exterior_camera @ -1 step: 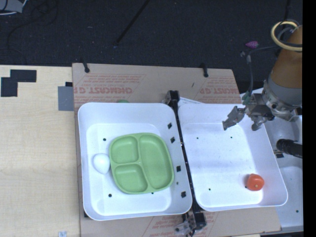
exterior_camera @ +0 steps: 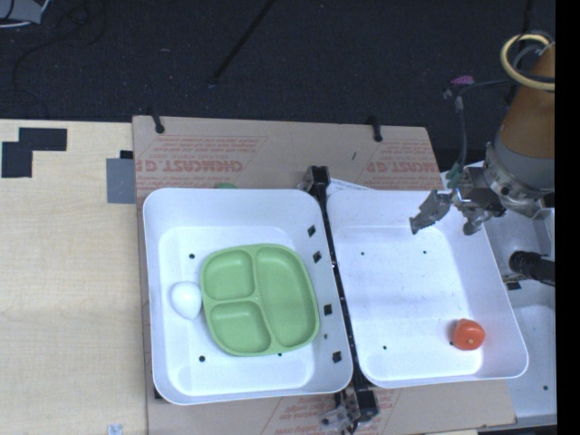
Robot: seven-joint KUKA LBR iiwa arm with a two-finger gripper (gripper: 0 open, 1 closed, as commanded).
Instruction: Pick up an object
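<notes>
Red mirrored print, seemingly "CHEMCAST GP", marks the cardboard sheet [exterior_camera: 272, 157].

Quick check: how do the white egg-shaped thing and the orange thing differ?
The white egg-shaped thing lies in the left bin, touching the green divided plate; the orange thing sits alone in the right bin. One is white, the other orange with a darker top. Both are small and rounded.

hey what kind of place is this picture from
Probably a robotics lab bench for grasping trials: a grey arm reaches over two white bins, which hold a green divided plate and an orange ball.
</notes>
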